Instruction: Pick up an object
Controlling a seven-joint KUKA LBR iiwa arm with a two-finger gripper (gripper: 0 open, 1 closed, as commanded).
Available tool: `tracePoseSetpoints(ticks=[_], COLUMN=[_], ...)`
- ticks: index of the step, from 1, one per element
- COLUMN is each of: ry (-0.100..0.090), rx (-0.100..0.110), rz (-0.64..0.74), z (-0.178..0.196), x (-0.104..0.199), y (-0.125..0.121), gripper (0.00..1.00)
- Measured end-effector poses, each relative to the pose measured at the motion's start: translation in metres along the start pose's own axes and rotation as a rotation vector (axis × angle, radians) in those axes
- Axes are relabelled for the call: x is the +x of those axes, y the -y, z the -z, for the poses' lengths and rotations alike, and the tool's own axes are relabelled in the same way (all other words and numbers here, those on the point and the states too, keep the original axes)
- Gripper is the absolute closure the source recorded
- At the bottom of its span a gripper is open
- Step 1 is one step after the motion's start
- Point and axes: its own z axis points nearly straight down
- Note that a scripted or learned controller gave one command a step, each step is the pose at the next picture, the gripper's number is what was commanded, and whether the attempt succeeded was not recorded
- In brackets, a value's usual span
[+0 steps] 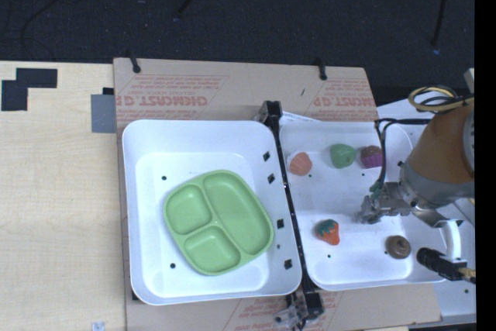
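Now small red-orange strawberry-shaped toy w/ green top [328,231] lies just left of and below gripper [372,212], apart from it; finger state: can't tell.

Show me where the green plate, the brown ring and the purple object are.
green plate [218,222], camera view, on its divider ridges.
brown ring [398,246], camera view, on its top face.
purple object [371,157], camera view, on its middle.

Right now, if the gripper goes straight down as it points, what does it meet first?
Probably the bare floor of the right bin. The gripper hangs beside the orange-and-green toy, not over it, though depth is unclear.
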Motion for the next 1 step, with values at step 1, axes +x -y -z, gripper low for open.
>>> tracePoseSetpoints(ticks=[1], ry=[0.002], rx=[-0.006], rz=[0.0], z=[0.0464], x=[-0.0039], y=[0.0078], gripper=[1.0])
